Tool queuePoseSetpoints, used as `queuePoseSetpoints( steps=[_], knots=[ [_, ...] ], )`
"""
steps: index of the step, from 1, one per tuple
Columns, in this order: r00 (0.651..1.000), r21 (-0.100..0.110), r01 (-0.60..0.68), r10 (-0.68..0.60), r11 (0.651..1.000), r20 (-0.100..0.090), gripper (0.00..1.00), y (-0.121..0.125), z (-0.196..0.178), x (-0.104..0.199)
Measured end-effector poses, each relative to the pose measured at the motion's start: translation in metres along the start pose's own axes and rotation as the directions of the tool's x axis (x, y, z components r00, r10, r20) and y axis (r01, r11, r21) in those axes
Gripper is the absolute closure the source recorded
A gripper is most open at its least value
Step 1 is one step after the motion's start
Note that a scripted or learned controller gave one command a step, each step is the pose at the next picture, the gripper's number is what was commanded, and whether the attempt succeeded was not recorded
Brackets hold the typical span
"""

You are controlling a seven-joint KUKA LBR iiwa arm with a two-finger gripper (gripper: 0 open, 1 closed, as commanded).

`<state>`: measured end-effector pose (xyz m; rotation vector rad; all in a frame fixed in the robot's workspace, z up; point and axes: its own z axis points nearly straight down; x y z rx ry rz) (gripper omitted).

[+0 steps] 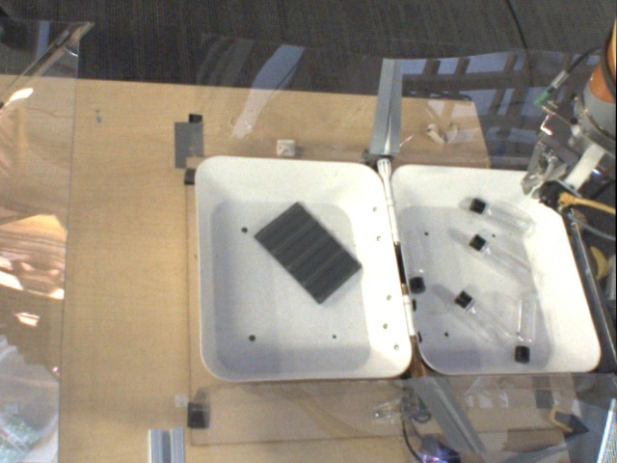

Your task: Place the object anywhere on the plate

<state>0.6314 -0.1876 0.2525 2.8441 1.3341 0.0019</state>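
Observation:
A dark grey ribbed plate (308, 252) lies flat and turned at an angle in the left bin (222, 345). Several clear tubes with black caps lie scattered in the right bin (569, 360): one at the back (494, 214), one just in front of it (490, 251), one in the middle (474, 307) and one at the front right (524, 331). My gripper (536, 181) hangs over the right bin's back right corner, above and to the right of the back tube, with nothing seen in it.
A black cap (416, 284) sits against the right bin's left wall. A metal post (387, 104) stands behind the seam between the bins. Cables and arm parts (588, 201) crowd the right bin's right rim.

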Motion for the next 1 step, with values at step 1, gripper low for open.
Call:
queuePoseSetpoints(
  steps=[1],
  knots=[
    [0.990,-0.003,0.138,-0.138,0.990,-0.001,1.00,0.0210,-0.0266,0.0225]
  ],
)
